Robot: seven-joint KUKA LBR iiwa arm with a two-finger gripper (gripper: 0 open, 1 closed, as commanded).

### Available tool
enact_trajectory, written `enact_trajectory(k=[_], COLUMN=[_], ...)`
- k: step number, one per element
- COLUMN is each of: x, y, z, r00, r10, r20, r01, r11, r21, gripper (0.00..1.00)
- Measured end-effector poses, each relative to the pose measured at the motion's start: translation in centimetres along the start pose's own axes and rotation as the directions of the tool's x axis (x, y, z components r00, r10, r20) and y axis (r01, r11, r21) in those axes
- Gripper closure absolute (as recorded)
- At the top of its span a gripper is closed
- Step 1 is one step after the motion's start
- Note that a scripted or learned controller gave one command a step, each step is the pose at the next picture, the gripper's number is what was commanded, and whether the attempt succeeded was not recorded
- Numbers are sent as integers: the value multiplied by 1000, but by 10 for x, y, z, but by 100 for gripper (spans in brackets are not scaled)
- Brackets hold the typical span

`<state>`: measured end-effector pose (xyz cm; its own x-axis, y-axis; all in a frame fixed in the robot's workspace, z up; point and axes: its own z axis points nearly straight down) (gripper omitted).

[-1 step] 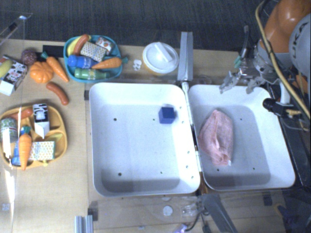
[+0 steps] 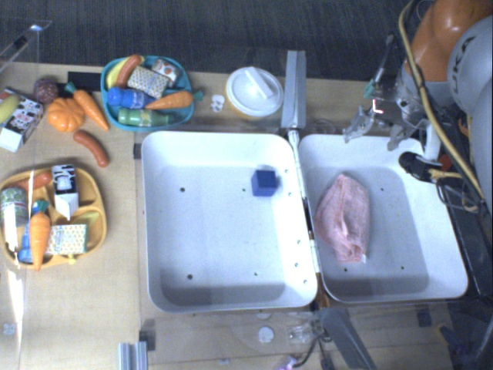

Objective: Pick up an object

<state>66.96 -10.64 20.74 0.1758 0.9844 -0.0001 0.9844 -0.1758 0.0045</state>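
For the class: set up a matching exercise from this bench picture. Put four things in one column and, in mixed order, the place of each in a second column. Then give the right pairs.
Things:
1. blue block
2. pink cloth
3. claw
4. orange pumpkin toy

Places:
A. above the far edge of the right bin
B. on the bench, left of the blue bowl
C. inside the left bin
D. inside the right bin

Pairs: 1-C, 2-D, 3-A, 4-B
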Motion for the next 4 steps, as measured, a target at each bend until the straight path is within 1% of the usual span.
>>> enact_trajectory(k=[1, 2, 3, 4], x=[3, 8, 56, 82], y=[-27, -52, -37, -28], z=[109, 119, 21, 5], r00=[1000, 990, 998, 943], r10=[-6, -138, -65, -332], r20=[0, 1, -1, -1], r01=[6, 138, 65, 332], r11=[1000, 990, 998, 943], r21=[5, -7, 0, 0], gripper=[0, 0, 0, 0])
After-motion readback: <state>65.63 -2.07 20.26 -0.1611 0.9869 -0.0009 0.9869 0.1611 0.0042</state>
